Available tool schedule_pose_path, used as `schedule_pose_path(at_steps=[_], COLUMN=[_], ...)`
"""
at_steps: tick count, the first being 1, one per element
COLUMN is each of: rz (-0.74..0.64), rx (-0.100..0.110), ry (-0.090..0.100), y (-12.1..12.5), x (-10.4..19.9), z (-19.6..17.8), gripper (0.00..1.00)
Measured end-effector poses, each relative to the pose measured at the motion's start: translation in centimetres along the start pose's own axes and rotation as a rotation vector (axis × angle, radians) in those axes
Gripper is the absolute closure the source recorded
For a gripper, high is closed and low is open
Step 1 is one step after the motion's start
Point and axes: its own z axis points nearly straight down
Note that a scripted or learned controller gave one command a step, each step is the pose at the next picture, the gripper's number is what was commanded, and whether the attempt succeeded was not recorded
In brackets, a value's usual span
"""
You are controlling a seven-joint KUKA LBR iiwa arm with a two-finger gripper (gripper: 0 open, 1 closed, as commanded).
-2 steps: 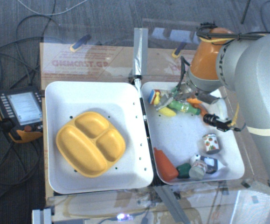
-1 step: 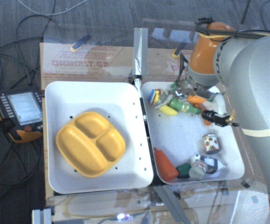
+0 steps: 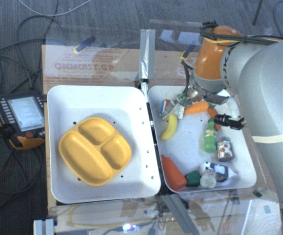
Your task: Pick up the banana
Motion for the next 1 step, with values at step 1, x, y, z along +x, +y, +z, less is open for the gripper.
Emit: schedule_pose_path(at_steps=[1], rz=[-0.004], rx=[0.008], ry=[0.000], y=[-0.14], x=[-0.01], z=[-0.99], gripper=[1.00])
